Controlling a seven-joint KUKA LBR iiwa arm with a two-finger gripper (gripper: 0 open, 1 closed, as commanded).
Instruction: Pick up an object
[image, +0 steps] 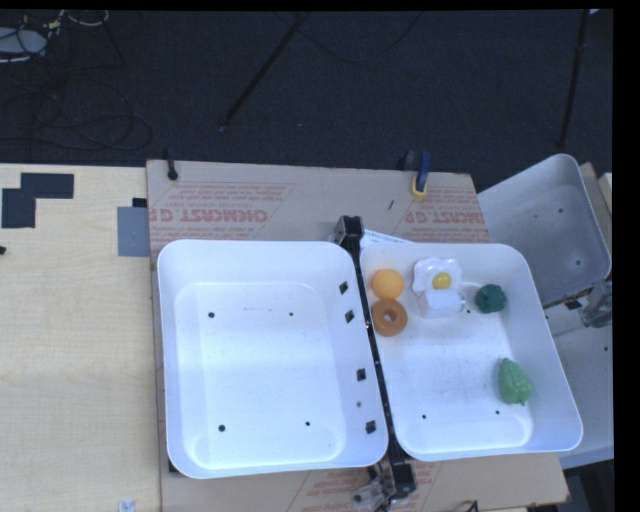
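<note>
Brown cardboard (250, 205) under two white bins. Nothing but bare floor inside left bin (260, 350). Within right bin (560, 400): orange ball (388, 283) and brown ring (389, 318) along left wall, egg toy (438, 280) and dark green lump (490, 298) near far edge, light green lump (514, 381) by right edge.

Pale wooden bench (70, 340) is overlaid by a printed brown cardboard sheet (250, 205). Two shallow white plastic bins are set side by side on it, touching: left bin (180, 300), right bin (545, 340).
</note>
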